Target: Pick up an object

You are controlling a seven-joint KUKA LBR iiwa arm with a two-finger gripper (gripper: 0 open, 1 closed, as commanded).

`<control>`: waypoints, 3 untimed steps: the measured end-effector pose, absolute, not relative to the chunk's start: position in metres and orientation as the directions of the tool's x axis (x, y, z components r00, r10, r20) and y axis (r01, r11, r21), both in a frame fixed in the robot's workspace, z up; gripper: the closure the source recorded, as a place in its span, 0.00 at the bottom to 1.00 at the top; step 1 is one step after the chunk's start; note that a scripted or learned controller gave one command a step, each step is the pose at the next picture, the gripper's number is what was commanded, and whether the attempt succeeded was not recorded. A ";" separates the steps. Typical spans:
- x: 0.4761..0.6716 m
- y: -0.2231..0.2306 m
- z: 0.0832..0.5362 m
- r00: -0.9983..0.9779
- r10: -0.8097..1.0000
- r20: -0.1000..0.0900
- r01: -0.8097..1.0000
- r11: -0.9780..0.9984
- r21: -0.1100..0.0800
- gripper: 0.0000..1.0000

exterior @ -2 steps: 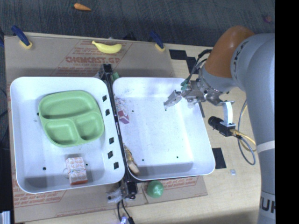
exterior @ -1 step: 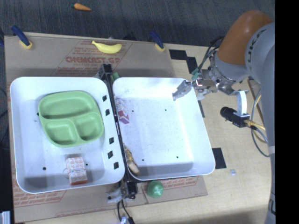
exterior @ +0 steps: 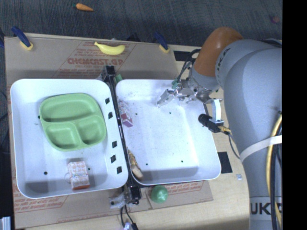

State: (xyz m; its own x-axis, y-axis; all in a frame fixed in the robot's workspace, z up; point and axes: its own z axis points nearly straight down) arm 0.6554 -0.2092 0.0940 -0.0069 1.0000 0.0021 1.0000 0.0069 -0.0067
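Where the cardboard sheet [exterior: 43, 49] covers the bench, two blue clamps pin its far edge, one at the left corner [exterior: 22, 37] and one further right [exterior: 161, 40]; a small orange object [exterior: 84, 6] lies on the dark floor beyond, and a yellow plastic banana [exterior: 110, 47] rests on the cardboard just behind the bins. On the left, the shallow white left bin [exterior: 19, 143] holds a pale green plastic tray with three compartments [exterior: 73, 121] in its far half; nearer the camera, well apart from the tray, sits a small crumpled packet in clear wrap with orange and white print [exterior: 77, 174]. Along the seam between the bins runs a black divider strip [exterior: 115, 123]; the shallow white right bin [exterior: 192, 157] starts just beside it. Against this bin's left wall lies a small red and white carton [exterior: 125, 114]; a tan, finger-shaped item [exterior: 134, 166] rests further forward by the same wall, near the front corner. On the cardboard in front of the right bin sits a small green ball [exterior: 159, 193]. Toward the right bin's far right part hangs the metal two-finger gripper [exterior: 164, 98], its tips low over the bare white floor, well apart from the carton; nothing sits between them, and whether they are spread or pressed together cannot be told from this angle. Behind it rises the grey arm with an orange band [exterior: 249, 90], covering the bin's right rim.
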 end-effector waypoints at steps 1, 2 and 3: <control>0.587 -0.211 0.179 -0.004 1.000 0.000 1.000 0.004 -0.001 0.00; 0.622 -0.211 0.197 -0.004 1.000 0.001 1.000 0.004 0.000 0.00; 0.656 -0.209 0.091 -0.007 1.000 0.001 1.000 0.007 -0.004 0.00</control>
State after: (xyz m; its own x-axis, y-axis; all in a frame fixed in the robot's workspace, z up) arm 0.6564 -0.2094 0.0908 -0.0074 1.0000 0.0009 1.0000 0.0074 -0.0036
